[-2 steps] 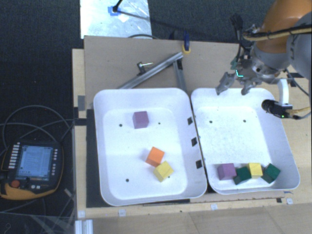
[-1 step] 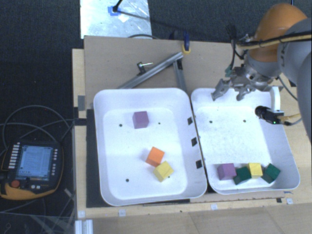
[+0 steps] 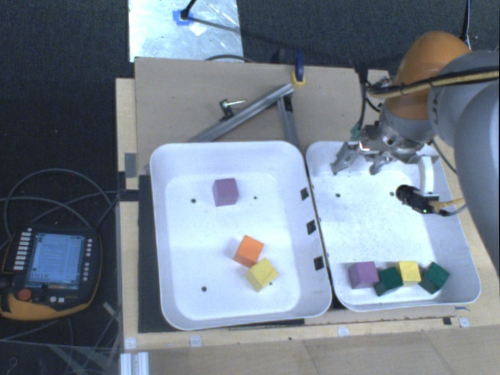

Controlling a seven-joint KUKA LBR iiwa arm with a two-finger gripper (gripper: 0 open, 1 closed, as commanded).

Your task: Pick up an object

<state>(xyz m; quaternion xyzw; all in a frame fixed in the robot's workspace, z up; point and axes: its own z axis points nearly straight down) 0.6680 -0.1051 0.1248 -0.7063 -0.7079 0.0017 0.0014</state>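
Note:
My gripper (image 3: 359,165) hangs over the far edge of the right bin (image 3: 367,225), its two fingers spread open with nothing between them. Along that bin's near edge lie a purple cube (image 3: 362,274), a dark green cube (image 3: 387,280), a yellow cube (image 3: 409,271) and another green cube (image 3: 434,276), well away from the gripper. The left bin (image 3: 180,241) holds a purple cube (image 3: 225,191) towards the back, plus an orange cube (image 3: 248,250) touching a yellow cube (image 3: 262,274) near the front.
A metal bar (image 3: 242,114) lies slanted on the cardboard behind the left bin. A teach pendant (image 3: 47,268) with its cable sits off the bench to the left. A black cable plug (image 3: 412,197) dangles from the wrist over the right bin.

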